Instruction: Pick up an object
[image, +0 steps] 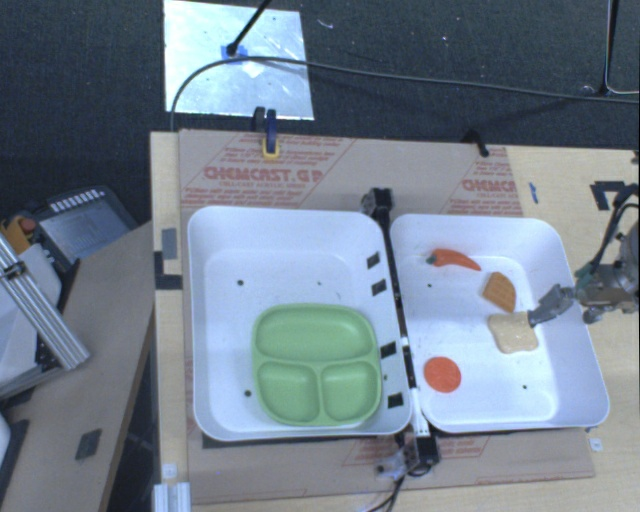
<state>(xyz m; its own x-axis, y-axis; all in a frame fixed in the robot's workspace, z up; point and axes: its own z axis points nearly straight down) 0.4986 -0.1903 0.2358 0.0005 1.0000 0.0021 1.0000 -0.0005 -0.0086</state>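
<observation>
Two shallow white bins side by side on the table (330, 160), joined along a central black clip line.

Left bin (215, 260): holds one green divided tray (316, 362), three compartments, lying flat toward the near edge. Nothing seen in the compartments.

Right bin (560, 400): holds four small items.
- Orange carrot-shaped piece (455, 260), toward the far side, lying flat.
- Tan-brown wedge (500, 292), just nearer than the carrot piece, apart from it.
- Pale cream slab (515, 335), just below the wedge, close to touching it.
- Round red-orange disc (442, 374), toward the near left, well apart from the others.

Arm entering from the right over the right bin's outer rim. Jaws (545, 307) positioned at the upper right corner of the cream slab, beside the wedge. Opening of the jaws: cannot tell; too small and blurred. No item visibly held between them; all four items resting on the bin floor.
</observation>
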